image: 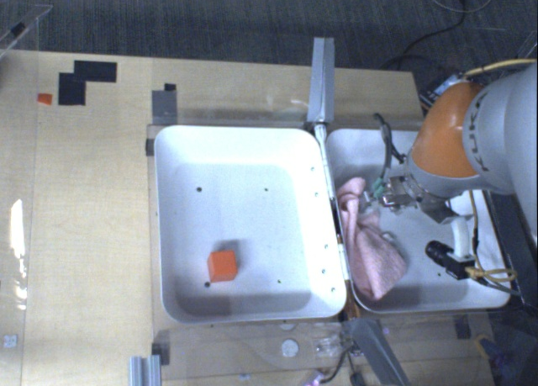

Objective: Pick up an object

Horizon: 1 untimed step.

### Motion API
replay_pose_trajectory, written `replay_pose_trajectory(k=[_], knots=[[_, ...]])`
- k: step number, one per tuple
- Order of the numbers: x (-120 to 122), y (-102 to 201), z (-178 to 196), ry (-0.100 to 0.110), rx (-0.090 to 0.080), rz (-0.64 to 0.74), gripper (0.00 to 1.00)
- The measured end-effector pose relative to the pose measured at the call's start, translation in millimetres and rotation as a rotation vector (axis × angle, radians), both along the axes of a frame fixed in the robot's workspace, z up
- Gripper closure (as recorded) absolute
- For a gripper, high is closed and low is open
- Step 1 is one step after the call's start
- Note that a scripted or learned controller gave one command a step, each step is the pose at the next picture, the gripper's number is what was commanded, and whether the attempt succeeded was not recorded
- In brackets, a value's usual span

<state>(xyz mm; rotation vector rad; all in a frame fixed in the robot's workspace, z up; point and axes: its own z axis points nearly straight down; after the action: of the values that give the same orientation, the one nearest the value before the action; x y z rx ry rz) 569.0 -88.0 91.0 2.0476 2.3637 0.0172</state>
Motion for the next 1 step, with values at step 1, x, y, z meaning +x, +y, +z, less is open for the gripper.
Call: replay_pose_trajectory(k=[1], knots=[[36.9, -66.5, -0.8, 0.005, -0.003, 0.084, 0.00]])
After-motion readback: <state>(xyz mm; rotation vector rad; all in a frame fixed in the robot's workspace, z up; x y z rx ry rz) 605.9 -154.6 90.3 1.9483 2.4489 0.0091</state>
